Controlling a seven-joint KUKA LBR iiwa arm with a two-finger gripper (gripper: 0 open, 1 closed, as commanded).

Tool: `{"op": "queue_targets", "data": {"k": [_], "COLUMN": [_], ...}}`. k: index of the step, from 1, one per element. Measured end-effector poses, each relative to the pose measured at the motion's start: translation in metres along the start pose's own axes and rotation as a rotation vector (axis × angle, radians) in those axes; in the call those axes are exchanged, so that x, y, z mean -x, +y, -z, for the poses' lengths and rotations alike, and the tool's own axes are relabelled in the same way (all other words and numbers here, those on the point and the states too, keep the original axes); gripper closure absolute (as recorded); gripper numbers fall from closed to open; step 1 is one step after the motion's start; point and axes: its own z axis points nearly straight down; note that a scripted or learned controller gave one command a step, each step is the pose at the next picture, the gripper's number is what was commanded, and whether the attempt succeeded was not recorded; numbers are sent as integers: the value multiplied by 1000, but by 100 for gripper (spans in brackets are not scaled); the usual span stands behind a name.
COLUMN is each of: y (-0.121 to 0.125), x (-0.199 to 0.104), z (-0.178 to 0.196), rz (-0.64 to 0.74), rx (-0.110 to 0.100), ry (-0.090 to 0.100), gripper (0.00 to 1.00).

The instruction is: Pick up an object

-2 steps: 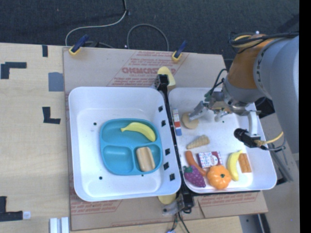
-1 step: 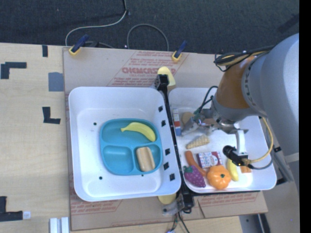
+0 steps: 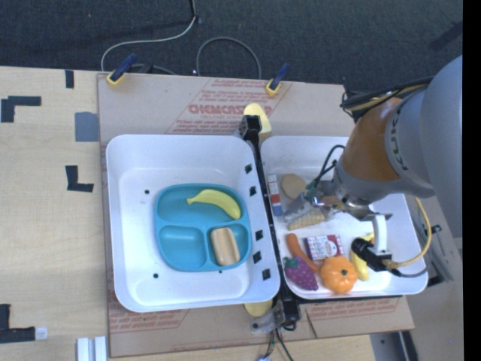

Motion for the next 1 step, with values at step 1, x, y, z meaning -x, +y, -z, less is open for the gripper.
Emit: {"op": "queue_targets", "data": {"k": [1], "y": [54], "x": [-4], "z": [-2], "rz": [0], "rx": [-6], "ry": [-3], "gripper": [0]}}
